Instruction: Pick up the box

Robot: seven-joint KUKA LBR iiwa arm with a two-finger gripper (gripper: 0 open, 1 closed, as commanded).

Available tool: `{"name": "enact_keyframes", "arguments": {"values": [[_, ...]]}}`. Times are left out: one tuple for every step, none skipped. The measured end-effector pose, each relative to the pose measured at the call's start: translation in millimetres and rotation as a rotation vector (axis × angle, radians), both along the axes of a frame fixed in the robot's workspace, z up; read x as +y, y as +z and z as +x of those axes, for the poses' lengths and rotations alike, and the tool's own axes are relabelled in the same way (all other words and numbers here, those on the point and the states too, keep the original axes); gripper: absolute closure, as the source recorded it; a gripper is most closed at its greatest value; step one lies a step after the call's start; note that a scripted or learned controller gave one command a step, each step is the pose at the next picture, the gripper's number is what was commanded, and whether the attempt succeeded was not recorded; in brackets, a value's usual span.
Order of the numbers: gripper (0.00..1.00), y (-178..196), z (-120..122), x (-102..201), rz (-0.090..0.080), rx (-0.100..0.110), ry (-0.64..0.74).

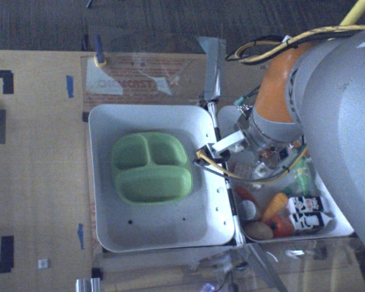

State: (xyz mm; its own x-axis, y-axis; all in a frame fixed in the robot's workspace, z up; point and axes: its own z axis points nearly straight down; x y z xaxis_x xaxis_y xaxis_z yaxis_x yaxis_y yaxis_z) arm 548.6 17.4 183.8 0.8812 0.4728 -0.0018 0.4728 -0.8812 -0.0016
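A green plate [152, 168] lay in the left bin [103, 224]. The arm [280, 96] hung over the right bin [344, 227]. Whether its jaws were wide or narrow, I could not tell. The box [306, 213] sat at about five o'clock from the plate, beside a carrot [275, 206], not yet picked up.
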Motion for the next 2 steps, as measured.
{"name": "enact_keyframes", "arguments": {"values": [[0.0, 0.6, 70.0, 8.3, 0.0, 0.0, 0.024], [1.0, 10.5, 70.2, 10.2, 0.001, 0.002, 0.027]]}}
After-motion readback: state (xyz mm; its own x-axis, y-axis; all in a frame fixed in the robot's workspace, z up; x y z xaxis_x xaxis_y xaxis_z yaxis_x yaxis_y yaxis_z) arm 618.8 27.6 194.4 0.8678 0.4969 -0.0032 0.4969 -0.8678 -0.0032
